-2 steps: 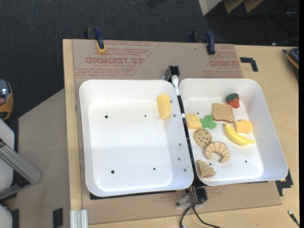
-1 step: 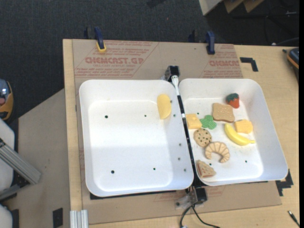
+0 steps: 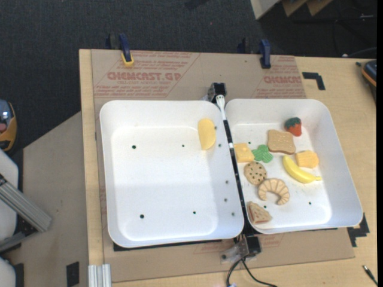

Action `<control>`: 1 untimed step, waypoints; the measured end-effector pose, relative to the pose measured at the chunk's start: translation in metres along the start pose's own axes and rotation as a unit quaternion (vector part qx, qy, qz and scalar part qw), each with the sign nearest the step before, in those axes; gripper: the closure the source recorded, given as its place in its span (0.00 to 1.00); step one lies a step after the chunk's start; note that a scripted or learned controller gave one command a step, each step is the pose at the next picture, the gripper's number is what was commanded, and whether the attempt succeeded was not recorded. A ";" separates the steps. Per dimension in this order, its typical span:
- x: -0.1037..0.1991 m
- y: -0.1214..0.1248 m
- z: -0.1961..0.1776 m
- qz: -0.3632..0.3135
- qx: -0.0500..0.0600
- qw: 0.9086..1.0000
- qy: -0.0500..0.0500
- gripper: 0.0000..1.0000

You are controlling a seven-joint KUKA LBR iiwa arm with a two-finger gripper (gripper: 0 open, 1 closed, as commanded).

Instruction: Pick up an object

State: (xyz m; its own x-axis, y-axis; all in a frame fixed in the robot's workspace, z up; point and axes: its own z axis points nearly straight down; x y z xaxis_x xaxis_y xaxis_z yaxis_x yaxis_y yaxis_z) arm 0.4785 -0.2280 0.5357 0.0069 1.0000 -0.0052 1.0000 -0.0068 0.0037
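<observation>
2 shallow white bins sit side by side on a brown board printed in red, their inner rims touching along the middle.

Nearest edge: 1 black clip with a trailing cable, at the near end of the shared rim.

Right bin, 9 toy foods, near to far:
- 1 tan wedge in the near left corner, against the inner wall.
- 1 croissant just beyond the wedge.
- 1 chocolate-chip cookie beside the croissant, towards the inner wall.
- 1 banana to the right of the croissant, lying at a slant.
- 1 orange block touching the banana's far side.
- 1 yellow square close to the inner wall.
- 1 green piece just beside the yellow square.
- 1 bread slice, tilted, beyond the green piece.
- 1 red fruit with a green top, farthest, apart from the rest.

Left bin: 1 pale yellow oval piece lying in the far right part, near the inner wall.

Far end of the shared rim: 1 black clip.

Far edge of the board: 2 blue clamps, one on the left and one on the right.
</observation>
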 end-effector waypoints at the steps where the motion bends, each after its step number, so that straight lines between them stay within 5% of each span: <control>1: 0.075 0.003 -0.001 -0.007 0.001 1.000 0.003 1.00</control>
State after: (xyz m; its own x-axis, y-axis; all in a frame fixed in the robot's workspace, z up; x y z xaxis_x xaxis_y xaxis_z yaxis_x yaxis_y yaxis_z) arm 0.4815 -0.1530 0.5359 -0.0069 1.0000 0.0011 1.0000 0.0069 0.0012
